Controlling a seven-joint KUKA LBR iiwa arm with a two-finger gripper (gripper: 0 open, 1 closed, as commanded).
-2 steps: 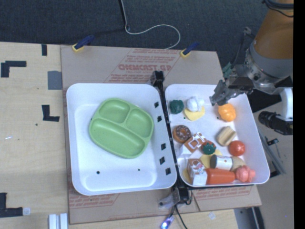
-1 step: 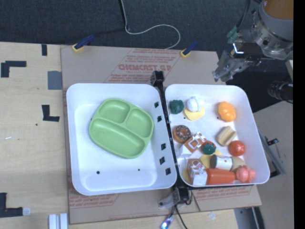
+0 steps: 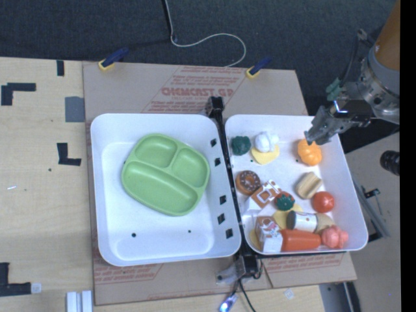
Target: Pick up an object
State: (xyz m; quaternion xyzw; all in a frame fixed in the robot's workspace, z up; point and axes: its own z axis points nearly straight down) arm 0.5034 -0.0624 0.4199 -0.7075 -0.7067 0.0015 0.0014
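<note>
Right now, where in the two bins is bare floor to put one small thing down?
In the left bin, bare floor runs along the near wall below the green divided plate, with a narrower strip beside it on the left. The right bin is crowded: toys fill its near half, and the pincer is by the orange toy.

Red printed lettering on the brown cardboard sheet [image 3: 195, 90] under the two white bins, upside down from the camera, at 12 o'clock of the left bin [image 3: 104, 194]. Large line only partly readable, maybe "CHEMCAST GP". Smaller red lines around it too small and blurred to read. No other readable text, number or label elsewhere.
</note>
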